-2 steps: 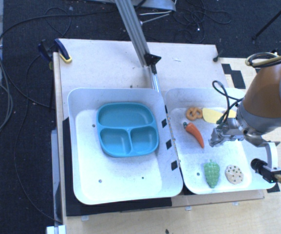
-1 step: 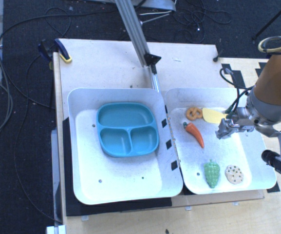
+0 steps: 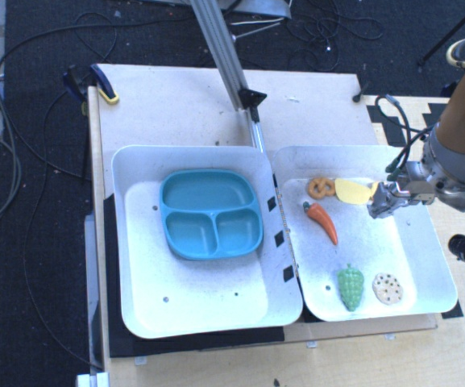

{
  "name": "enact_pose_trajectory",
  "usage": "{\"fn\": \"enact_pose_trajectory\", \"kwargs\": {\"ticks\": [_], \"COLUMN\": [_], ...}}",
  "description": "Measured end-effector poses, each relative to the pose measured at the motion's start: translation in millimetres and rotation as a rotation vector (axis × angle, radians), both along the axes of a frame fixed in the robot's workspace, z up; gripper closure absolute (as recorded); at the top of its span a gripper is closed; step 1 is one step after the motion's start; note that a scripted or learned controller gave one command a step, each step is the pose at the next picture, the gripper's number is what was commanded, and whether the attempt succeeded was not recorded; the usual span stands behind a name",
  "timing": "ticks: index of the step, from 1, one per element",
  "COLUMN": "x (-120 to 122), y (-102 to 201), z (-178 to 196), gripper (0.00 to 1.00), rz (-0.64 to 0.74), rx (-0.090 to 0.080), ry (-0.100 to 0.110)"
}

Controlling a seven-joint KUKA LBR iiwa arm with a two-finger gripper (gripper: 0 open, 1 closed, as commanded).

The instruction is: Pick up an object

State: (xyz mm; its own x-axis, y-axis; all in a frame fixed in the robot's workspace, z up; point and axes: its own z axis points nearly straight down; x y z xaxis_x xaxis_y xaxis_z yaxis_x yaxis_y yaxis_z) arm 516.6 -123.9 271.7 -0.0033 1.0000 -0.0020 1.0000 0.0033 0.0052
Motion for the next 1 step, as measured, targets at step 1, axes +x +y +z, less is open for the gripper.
{"fn": "enact_pose_trajectory", "kwargs": {"ticks": [1], "x": [22.5], "y": [43.4], "z": [3.2], "gripper": [1.0], "rz": [0.003], "rx": [0.002], "ry": [0.002]}}
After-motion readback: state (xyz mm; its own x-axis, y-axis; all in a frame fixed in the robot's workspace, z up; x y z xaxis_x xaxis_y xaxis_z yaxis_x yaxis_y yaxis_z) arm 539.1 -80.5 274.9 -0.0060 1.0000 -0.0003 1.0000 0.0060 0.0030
